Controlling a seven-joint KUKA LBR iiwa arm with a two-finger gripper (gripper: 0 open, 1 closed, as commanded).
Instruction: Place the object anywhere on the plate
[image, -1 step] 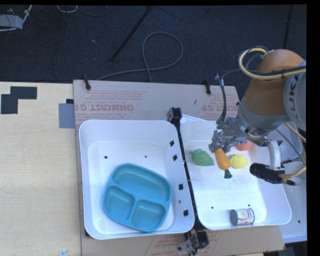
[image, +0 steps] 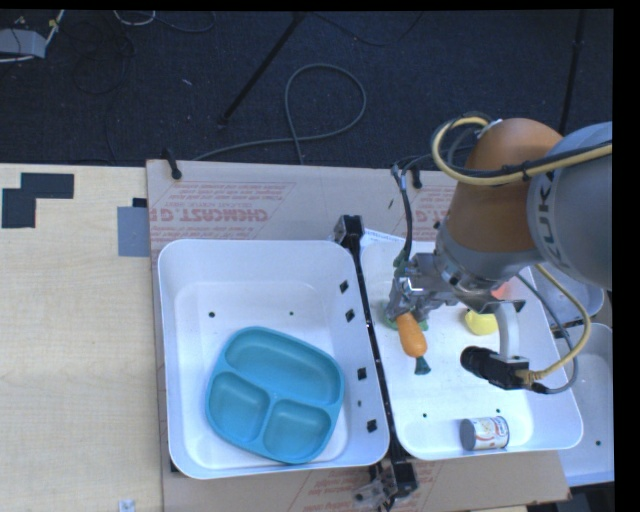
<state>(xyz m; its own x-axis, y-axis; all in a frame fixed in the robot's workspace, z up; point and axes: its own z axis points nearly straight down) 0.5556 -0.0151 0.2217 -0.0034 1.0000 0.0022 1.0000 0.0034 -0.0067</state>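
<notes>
A blue divided plate lies in the left bin, toward its front. An orange carrot-shaped toy with a small teal end lies in the right bin, close to the divider between the bins. My gripper hangs right over the carrot's upper end, touching or nearly touching it. The wrist hides the point of contact, and the carrot looks to be resting on the bin floor.
A yellow object lies just right of the gripper, partly under the wrist. A small can lies on its side near the right bin's front edge. A black cable fitting hangs off the arm above the bin floor.
</notes>
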